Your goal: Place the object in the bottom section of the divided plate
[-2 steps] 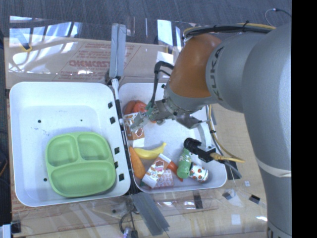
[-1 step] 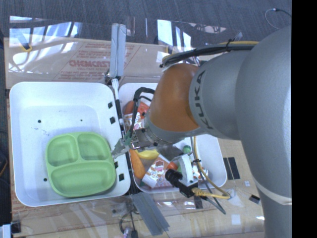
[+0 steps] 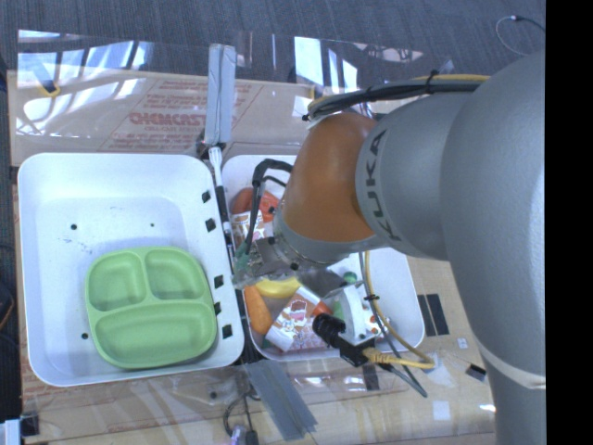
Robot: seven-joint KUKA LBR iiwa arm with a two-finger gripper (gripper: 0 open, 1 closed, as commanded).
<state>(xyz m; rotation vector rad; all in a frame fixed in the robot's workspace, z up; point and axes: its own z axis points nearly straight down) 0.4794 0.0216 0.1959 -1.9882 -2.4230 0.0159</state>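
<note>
Object for the plate sat somewhere in the crowded right bin (image 3: 397, 281), and I could not say which piece was meant. The jaws hung low over that bin's left side, tucked beneath the orange band (image 3: 324, 193) of the arm (image 3: 454, 184); from where I stood I could not tell whether they were open or closed, nor whether anything sat between them. Just below them lay a yellow banana-like piece (image 3: 276, 287), with an orange carrot-like piece (image 3: 258, 315) beside it and a printed snack packet (image 3: 298, 324) touching both.

Across the wall between the bins, the green divided plate (image 3: 148, 309) rested flat in the left bin (image 3: 37, 248), its wide bottom section (image 3: 153, 334) bare and nearest the front rim.

To my eye the step in hand was the pick. Doing it well would mean coming straight down on one piece alone, since the pile was tight, then lifting well clear of the shared walls before crossing, and lowering over the middle of the wide section, away from the ridges, before letting go.
</note>
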